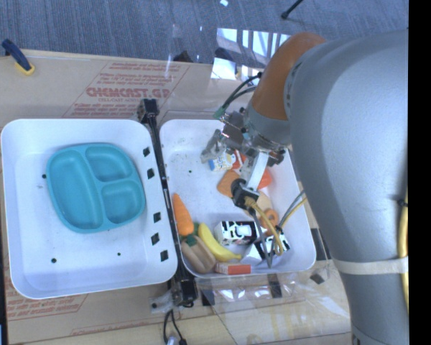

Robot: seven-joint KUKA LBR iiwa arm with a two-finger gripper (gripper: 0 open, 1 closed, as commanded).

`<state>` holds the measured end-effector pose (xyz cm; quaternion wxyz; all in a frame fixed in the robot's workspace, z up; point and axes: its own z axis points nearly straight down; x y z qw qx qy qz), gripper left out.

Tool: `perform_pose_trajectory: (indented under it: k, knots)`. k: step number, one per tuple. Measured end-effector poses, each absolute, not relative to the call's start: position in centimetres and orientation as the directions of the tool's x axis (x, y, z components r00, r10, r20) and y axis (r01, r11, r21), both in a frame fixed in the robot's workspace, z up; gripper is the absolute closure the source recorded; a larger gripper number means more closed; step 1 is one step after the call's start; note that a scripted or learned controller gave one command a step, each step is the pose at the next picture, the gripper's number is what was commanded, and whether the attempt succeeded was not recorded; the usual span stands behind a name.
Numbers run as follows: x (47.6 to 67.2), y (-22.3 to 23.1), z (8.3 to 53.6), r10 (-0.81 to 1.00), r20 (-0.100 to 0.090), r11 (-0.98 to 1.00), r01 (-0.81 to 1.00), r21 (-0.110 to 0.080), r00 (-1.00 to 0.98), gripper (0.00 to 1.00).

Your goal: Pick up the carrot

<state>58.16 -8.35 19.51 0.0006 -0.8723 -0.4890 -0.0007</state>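
The carrot (182, 214) is a short orange piece with a green end. It lies along the left wall of the right bin (181, 149), pointing up and down the view. My gripper (217, 149) hangs over the upper middle of that bin, up and to the right of the carrot and well apart from it. Nothing shows in its grasp. The grey arm covers the bin's right side.
Below the carrot lie a yellow banana (217, 244), a brown bun-like toy (196, 256) and a black-and-white item (237, 231). An orange toy (228, 182) and a small blue-and-white piece (219, 164) sit near the gripper. The left bin (21, 250) holds a teal divided plate (95, 185).
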Motion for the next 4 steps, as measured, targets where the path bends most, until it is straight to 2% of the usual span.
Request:
perform_pose_trajectory:
  k: [1, 2, 3, 4]
  knots:
    - [53.1, 1.1, 18.9, 0.781, -0.004, -0.624, 0.781, -0.015, 0.624, 0.0]
    - [52.8, -5.2, 19.0, 0.731, -0.006, -0.683, 0.731, -0.012, 0.683, 0.0]
    - [56.2, -11.9, 9.0, 0.68, -0.005, -0.733, 0.68, -0.01, 0.733, 0.0]
    - [56.2, -11.7, 9.8, 0.688, -0.006, -0.726, 0.688, -0.023, 0.726, 1.0]
